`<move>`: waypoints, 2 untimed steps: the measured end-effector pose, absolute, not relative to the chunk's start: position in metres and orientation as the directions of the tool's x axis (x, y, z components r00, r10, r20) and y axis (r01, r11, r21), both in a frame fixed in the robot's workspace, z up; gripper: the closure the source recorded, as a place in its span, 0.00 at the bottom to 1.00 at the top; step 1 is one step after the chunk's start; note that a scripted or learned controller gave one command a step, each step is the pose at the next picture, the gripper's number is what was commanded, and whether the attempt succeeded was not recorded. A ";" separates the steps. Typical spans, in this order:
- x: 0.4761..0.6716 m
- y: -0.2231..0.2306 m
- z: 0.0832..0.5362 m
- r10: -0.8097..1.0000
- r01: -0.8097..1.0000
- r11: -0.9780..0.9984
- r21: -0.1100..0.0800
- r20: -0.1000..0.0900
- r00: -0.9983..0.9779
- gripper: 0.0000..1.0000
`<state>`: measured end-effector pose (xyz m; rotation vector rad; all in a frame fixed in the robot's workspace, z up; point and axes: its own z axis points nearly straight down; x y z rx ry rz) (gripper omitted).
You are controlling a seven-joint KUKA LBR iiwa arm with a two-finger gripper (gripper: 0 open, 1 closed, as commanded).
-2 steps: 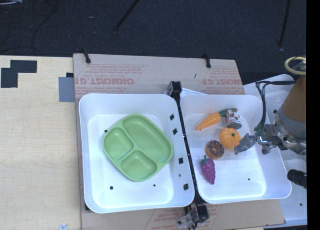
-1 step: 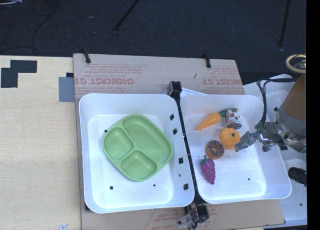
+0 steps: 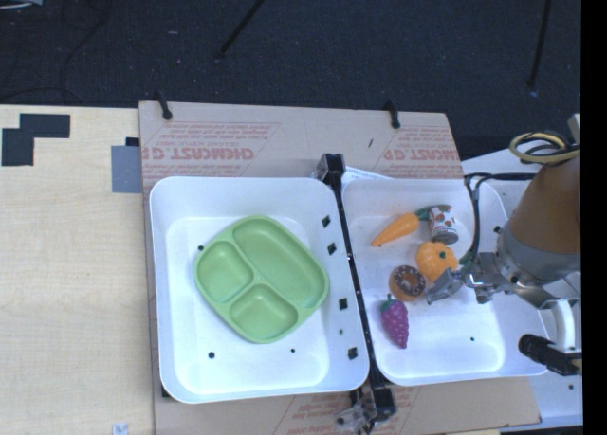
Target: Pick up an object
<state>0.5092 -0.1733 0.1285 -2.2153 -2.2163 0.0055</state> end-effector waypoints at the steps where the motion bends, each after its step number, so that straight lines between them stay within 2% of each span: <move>1: 0.509 -0.172 0.086 1.000 1.000 -0.001 -0.003 0.001 0.001 0.00; 2: 0.510 -0.174 0.098 1.000 1.000 -0.005 -0.001 0.001 0.005 1.00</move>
